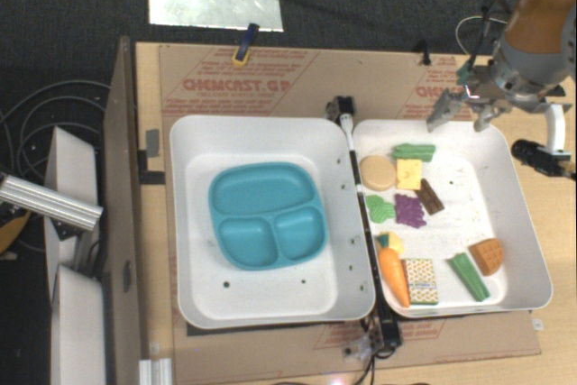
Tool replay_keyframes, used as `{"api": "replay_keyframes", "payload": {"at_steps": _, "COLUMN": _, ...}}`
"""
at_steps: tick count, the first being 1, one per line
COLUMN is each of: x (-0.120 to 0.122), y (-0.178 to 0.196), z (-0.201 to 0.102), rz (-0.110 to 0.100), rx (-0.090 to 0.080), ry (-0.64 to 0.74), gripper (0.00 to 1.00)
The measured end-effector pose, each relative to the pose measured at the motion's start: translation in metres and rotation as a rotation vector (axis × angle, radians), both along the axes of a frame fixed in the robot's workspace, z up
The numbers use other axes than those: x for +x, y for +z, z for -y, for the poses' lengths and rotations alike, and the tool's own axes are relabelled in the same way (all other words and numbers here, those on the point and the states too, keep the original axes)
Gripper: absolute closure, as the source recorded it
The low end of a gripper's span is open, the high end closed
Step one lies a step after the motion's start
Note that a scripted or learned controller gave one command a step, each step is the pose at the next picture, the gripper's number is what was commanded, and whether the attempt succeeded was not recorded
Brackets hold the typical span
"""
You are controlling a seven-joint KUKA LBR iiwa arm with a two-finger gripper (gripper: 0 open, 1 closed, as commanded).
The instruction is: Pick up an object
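I see the gripper [467,114] hanging over the back edge of the right bin [521,221], its two fingers spread apart with nothing between them. The arm [539,22] comes in from the upper right. All the pickable items lie in the right bin: a green pod [414,151] at the back, a yellow block [409,173] just beside it, a tan round cookie [378,172] to their left, a brown bar [430,197], a purple cluster [410,211] and a green leafy piece [380,210] near the middle. At the front I note a carrot [392,273], a patterned packet [420,280], a green stick [469,275] and an orange waffle piece [487,255]. The left bin [194,284] holds a teal divided tray [267,214].
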State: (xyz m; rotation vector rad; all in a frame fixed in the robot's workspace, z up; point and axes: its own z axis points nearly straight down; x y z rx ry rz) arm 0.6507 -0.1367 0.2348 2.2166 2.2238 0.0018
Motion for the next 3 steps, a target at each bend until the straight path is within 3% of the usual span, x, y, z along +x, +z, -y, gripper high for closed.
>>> {"api": "replay_keyframes", "payload": {"at_steps": 1, "x": -0.025, "y": -0.109, "z": -0.053, "rz": -0.008, "rx": 0.004, "ry": 0.004, "gripper": 0.00}}
{"api": "replay_keyframes", "payload": {"at_steps": 2, "x": -0.063, "y": -0.150, "z": -0.054, "rz": 0.004, "rx": 0.001, "ry": -0.004, "gripper": 0.00}}
{"api": "replay_keyframes", "payload": {"at_steps": 3, "x": -0.078, "y": -0.147, "z": -0.038, "rz": 0.009, "rx": 0.001, "ry": -0.003, "gripper": 0.00}}
